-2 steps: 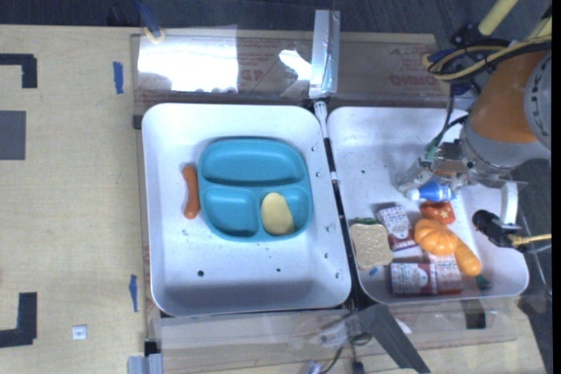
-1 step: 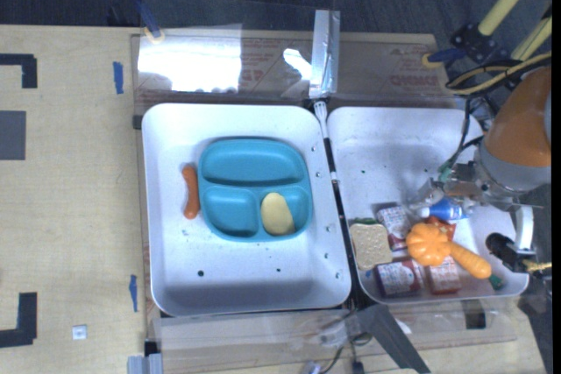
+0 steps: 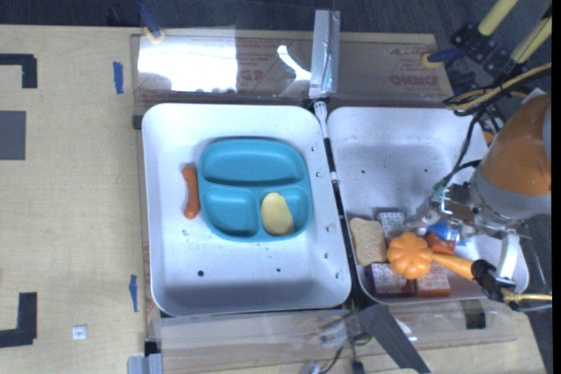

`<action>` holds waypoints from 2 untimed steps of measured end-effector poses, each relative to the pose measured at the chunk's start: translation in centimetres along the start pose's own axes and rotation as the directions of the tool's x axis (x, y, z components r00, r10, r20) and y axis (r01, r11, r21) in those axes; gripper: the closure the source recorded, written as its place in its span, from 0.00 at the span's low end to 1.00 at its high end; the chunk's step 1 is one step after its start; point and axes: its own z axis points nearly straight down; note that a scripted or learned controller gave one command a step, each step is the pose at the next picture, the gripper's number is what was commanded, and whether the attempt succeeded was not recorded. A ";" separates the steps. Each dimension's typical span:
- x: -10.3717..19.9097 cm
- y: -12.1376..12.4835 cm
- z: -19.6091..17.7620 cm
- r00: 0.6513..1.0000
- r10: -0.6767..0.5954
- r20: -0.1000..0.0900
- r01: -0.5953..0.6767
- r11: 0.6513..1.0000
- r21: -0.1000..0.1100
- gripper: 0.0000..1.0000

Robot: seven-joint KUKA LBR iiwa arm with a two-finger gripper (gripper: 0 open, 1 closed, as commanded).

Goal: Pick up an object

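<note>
The right bin (image 3: pixel 394 144) holds a pile at its front edge. In it are an orange pumpkin (image 3: pixel 409 254), a slice of bread (image 3: pixel 367 239), an orange carrot (image 3: pixel 453 263), red-and-white packets (image 3: pixel 386 278) and a small blue item (image 3: pixel 443 233). My gripper (image 3: pixel 447 215) reaches in from the right below the orange band (image 3: pixel 517 158). It sits low over the back right of the pile, just above the blue item and close to the pumpkin. Its tip is lost among cables and objects, and nothing is visibly held.
The left bin (image 3: pixel 166 188) bears a blue divided plate (image 3: pixel 250 166) with a yellow potato-like piece (image 3: pixel 277 213) in its front right compartment. An orange sausage (image 3: pixel 190 191) lies left of the plate. A divider wall (image 3: pixel 331 188) separates the bins. Cables hang at the right.
</note>
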 end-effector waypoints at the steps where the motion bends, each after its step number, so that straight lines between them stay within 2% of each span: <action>1: 0.1 0.1 -1.0 1.000 0.001 0.000 -0.001 1.000 -0.002 1.00; 2: -2.4 -0.4 -4.0 1.000 -0.020 0.001 0.020 1.000 0.011 1.00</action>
